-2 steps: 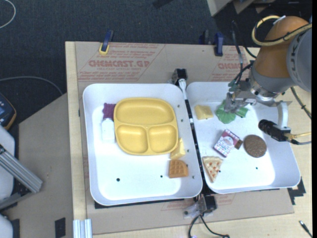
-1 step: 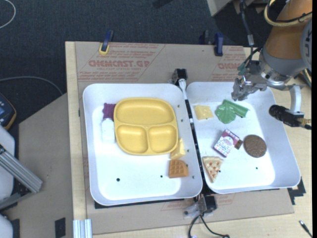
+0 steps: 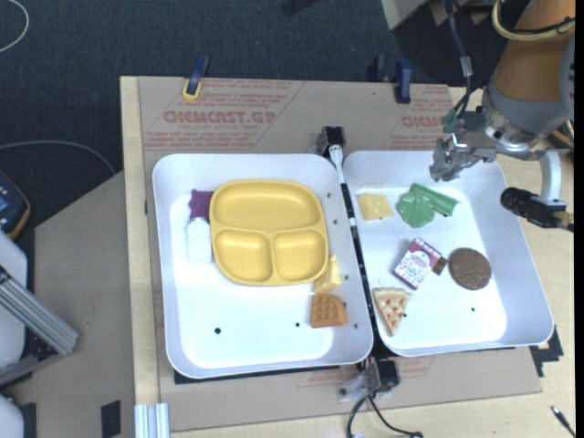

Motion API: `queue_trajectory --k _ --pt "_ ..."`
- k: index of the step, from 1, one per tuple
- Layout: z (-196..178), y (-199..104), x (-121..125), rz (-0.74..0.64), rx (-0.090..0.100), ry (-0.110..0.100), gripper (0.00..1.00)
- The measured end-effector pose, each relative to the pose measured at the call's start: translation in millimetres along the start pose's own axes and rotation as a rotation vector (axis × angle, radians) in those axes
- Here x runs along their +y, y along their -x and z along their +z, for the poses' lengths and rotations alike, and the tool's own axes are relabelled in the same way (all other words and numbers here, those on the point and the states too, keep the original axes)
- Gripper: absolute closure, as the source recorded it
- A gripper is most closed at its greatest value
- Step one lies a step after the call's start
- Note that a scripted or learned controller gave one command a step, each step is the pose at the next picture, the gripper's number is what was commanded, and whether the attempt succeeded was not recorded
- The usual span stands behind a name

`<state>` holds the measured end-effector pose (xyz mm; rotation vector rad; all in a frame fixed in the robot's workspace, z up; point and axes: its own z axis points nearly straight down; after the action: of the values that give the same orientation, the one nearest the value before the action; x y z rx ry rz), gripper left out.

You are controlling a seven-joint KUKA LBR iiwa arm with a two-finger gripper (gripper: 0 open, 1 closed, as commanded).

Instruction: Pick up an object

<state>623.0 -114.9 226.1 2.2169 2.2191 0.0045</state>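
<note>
Hovering over the upper part of the right bin [image 3: 520, 272], my gripper [image 3: 444, 169] sits in the upper right of the frame, just above and to the right of the green leafy toy [image 3: 425, 204]. Nothing lies between the tips, so I judge this to be the approach step: a target is not yet secured and the lift has not begun. Whether they are spread or closed I cannot tell from this slanted view; they read as a dark cluster against the white rim.

That green piece is the nearest candidate, lying below and slightly left of me in the picture, near but apart. Left of it rests a pale yellow cheese-like square [image 3: 374, 206]. Lower in the same bin lie a small purple-and-white packet [image 3: 415, 265], a round brown cookie [image 3: 471, 268] beside it, and a pizza-slice wedge [image 3: 391, 309] near the bottom left corner.

My next move, as I see it, calls for shifting down-left until I am centred over the green piece, then descending with the tips straddling its bulk. It looks floppy and low, so a shallow pinch could slip off.

In the left bin [image 3: 173, 272] a yellow divided tray [image 3: 269, 231] sits well away from me, with a waffle [image 3: 328, 310] below it.
</note>
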Motion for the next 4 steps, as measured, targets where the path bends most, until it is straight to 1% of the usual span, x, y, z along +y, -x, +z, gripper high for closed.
queue_trajectory --k 1,2,3,4 --pt "10 -54 20 -0.005 0.002 -0.001 1.00" --pt "-10 -56 31 -0.001 0.001 0.000 1.00" --pt "-8 -61 30 0.000 0.001 -0.004 1.00" --pt "12 -61 29 0.001 0.001 -0.010 1.00"
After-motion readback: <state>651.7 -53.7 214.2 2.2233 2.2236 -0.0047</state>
